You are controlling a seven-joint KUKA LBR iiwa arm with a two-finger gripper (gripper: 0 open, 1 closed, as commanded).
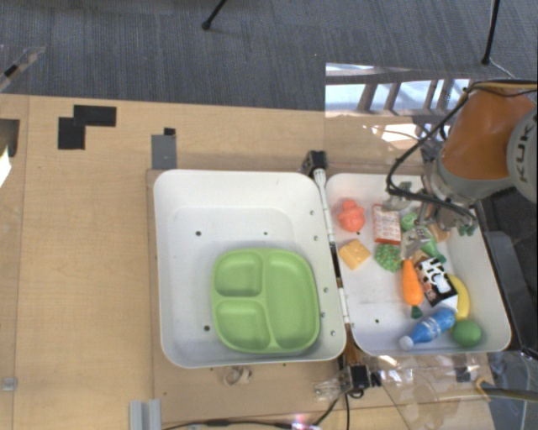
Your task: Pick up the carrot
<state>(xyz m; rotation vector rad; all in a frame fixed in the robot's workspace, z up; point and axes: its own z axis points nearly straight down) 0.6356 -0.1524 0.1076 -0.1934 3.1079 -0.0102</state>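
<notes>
This is a robotics lab. A plywood surface carries two white bins, with loose cables at its edge. Grey carpet and stand legs lie beyond.

Carrot in right bin (midway)

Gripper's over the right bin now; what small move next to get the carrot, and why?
Probably shift the gripper slightly toward the bench's front edge, then descend. The carrot lies just below it in the camera view, crowded by the black-and-white carton and green broccoli, so centring matters.
</notes>
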